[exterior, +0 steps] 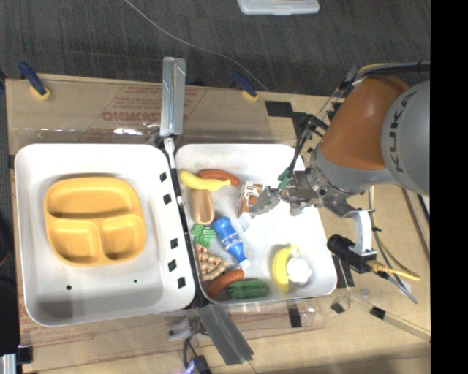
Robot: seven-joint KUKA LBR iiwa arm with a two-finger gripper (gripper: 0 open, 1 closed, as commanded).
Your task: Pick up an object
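Floor: dark grey carpet (88, 33) beyond the bench, a thin cable across it.
Bench: tan board (219, 98) with red print, blue clips (34, 80) at its far edge.
Top edge: clear plastic lid (278, 6) on the carpet.

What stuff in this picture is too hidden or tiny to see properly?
- Gripper, camera view: its fingertips blur into the small orange-and-white item, so a grasp cannot be judged.
- Green toy: partly tucked under the red sausage.
- Clear lid: cut off by the top edge.
- Printing on the blue bottle: too small to read.
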